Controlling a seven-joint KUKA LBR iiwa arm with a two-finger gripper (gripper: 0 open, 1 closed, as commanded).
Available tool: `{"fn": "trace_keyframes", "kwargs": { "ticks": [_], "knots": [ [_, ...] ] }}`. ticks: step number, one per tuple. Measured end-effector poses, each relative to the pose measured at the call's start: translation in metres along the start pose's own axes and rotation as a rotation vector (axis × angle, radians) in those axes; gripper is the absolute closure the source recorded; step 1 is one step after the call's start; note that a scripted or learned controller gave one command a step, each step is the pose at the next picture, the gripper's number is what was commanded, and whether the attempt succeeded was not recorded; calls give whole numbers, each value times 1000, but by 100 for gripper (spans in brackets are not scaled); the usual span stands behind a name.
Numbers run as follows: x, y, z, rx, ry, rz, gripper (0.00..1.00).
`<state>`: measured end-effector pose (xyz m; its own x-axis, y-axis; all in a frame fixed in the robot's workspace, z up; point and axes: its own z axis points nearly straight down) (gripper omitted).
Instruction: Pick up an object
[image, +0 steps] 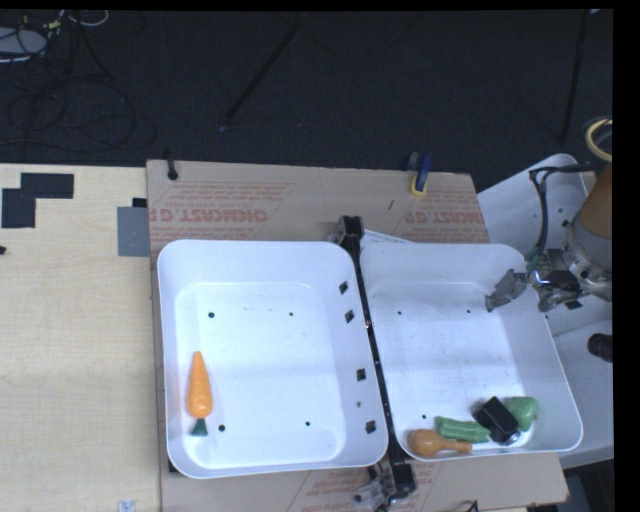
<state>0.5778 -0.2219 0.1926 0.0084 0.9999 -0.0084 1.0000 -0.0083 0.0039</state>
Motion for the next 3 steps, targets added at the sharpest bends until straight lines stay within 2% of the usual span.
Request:
{"fn": "trace_keyframes", "kwargs": {
  "ticks": [1,2,3],
  "knots": [
    [59,18,110,6,9,-12,0],
    [56,18,95,8,9,-6,100],
    [88,68,54,-1,9,-12,100]
  ]
}}
